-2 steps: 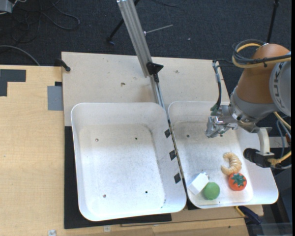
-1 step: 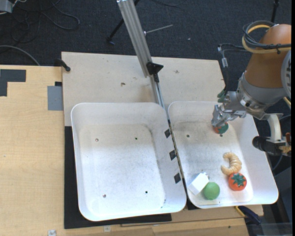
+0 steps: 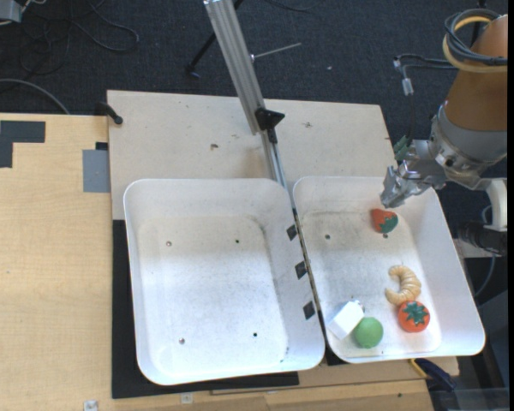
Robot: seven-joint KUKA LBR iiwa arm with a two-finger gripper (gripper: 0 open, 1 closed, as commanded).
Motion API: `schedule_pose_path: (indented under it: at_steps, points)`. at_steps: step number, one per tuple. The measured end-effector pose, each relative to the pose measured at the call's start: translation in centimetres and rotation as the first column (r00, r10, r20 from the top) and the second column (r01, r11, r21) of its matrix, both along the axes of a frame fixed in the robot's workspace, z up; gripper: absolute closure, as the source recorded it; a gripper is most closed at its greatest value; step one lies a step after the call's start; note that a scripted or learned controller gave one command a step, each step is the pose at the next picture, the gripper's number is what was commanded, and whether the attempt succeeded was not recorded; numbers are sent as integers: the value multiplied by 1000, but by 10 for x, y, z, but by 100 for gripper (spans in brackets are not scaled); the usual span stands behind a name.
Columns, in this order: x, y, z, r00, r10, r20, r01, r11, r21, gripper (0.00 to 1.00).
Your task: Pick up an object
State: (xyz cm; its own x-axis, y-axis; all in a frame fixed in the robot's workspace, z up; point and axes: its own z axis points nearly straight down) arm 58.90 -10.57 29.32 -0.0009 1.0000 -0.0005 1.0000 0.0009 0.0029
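A small red toy fruit with a green top [image 3: 384, 221] lies near the far wall of the right bin [image 3: 463, 315], directly under the tip of the gripper [image 3: 393, 193], which hangs just above it. Whether the gripper touches or grips it cannot be told. Nearer the front of that bin lie a tan curled piece [image 3: 403, 282], a red tomato [image 3: 414, 316], a green ball [image 3: 368, 332] and a white block [image 3: 346, 318]. No readable writing appears.

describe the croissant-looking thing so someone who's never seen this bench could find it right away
Look in the right white bin, toward its near right corner. The croissant lies there just above a red tomato. It is the only tan, curved, ridged item among red, green and white neighbours.
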Motion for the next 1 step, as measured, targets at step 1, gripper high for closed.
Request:
schedule_pose_path:
  at_steps: [1]
  points:
    - [13,43,-24,1000,2,-8,-2,1000,2,100]
